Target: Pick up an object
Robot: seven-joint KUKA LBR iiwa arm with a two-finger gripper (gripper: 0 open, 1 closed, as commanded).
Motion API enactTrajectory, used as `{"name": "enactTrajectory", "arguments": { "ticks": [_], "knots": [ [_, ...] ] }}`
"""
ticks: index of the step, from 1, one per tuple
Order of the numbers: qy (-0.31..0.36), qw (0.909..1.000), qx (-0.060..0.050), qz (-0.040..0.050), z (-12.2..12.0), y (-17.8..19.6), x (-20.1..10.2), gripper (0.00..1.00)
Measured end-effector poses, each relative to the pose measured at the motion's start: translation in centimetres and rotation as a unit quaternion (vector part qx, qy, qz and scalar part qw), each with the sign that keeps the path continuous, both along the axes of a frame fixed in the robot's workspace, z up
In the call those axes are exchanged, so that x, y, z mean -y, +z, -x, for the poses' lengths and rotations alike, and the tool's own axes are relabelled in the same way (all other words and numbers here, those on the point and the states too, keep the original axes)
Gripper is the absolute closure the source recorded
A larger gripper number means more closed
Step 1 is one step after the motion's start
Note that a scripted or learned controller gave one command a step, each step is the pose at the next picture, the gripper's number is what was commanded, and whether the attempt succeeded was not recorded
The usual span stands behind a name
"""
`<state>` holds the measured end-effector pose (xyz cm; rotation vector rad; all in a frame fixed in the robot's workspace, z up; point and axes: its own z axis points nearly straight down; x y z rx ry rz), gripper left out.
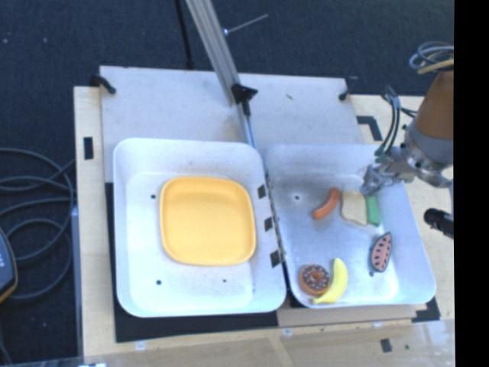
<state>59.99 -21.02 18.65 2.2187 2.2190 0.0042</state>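
Dark carpet (92, 21), black cables (30, 205)

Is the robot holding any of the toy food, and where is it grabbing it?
It cannot be told. The gripper sits right above the sandwich slice in the right bin, but no toy shows between its tips.

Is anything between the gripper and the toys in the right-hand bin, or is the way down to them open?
Nothing visible blocks it. The gripper hangs over the right bin, just above the sandwich toy. The sausage lies apart to its left; the watermelon slice, banana and donut lie nearer the front edge.
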Motion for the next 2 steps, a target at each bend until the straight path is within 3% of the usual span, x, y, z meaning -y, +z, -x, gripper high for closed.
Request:
{"name": "enactTrajectory", "arguments": {
  "ticks": [1, 2],
  "knots": [
    [0.000, 1.0000, 0.000, 0.0001, -0.1, 4.0, 0.1, 1.00],
    [0.002, 1.0000, -0.002, -0.0006, 0.9, 4.2, -6.0, 1.00]
  ]
}}
